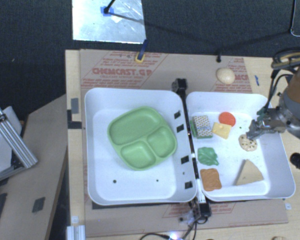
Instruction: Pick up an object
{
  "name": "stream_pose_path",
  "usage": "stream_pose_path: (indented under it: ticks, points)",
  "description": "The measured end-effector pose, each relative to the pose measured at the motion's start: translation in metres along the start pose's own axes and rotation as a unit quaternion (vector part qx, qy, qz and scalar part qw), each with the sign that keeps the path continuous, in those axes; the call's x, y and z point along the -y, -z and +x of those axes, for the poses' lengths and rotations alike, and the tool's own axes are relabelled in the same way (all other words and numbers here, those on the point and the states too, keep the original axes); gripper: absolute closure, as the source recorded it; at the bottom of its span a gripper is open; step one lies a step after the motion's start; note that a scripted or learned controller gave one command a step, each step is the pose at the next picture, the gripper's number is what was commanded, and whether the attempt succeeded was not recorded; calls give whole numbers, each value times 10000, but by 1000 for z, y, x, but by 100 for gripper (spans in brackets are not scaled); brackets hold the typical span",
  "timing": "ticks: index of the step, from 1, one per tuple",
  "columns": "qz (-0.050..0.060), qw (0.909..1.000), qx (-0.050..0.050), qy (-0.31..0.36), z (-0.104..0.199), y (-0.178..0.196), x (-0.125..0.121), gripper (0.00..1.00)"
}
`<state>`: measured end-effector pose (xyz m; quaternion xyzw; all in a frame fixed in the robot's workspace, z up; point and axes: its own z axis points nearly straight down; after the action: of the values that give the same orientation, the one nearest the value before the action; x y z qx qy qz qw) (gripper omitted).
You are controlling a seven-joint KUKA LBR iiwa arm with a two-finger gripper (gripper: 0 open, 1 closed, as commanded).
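Bare white floor edges the right bin (277, 184), where the pincer (251, 133), grip state unclear, hovers over a cookie (247, 143).

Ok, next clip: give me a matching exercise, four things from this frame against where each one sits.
Things:
1. green divided plate
2. round cookie
3. tan wedge
4. pale egg-shaped object

Places:
A. on the cardboard beyond the bins
B. in the left bin
C. near corner of the right bin
D. right bin, just below the hand

Pairs: 1-B, 2-D, 3-C, 4-A
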<state>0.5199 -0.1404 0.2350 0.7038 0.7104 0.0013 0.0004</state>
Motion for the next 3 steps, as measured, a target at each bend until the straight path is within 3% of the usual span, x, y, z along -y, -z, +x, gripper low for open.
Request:
stream_pose_path:
  ticks: [3]
  points:
    - [9, 10000, -7, 8, 151, -8, 32, 100]
